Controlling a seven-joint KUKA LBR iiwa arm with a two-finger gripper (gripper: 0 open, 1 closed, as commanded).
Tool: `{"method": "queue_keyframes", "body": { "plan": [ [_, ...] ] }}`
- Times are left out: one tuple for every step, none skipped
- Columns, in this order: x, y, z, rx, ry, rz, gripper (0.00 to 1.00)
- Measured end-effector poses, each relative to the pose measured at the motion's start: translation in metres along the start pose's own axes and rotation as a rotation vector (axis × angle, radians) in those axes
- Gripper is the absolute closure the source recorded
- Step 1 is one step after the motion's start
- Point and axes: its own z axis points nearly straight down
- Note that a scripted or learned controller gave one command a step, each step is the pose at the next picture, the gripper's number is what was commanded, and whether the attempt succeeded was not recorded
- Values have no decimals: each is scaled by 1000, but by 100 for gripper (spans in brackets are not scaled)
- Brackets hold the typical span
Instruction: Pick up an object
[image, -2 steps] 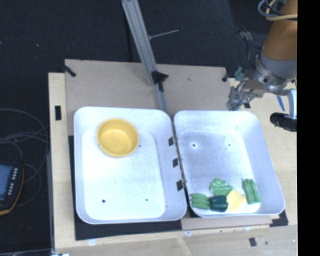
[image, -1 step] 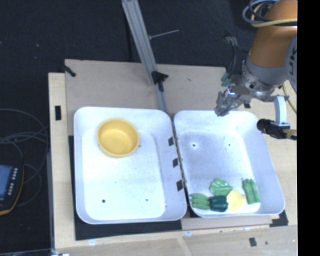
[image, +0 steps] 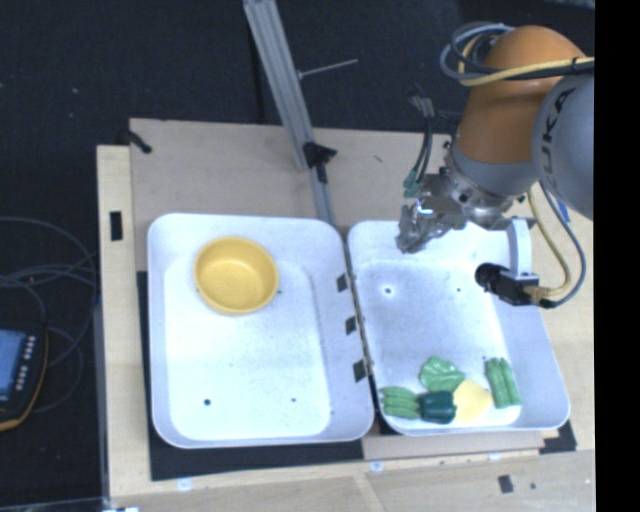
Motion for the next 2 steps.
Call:
{"method": "queue_keyframes", "body": {
  "plan": [
    [41, -13, 15, 0, 0, 0, 100],
    [96, -32, 16, -1, 1, -2, 100]
  ]
}}
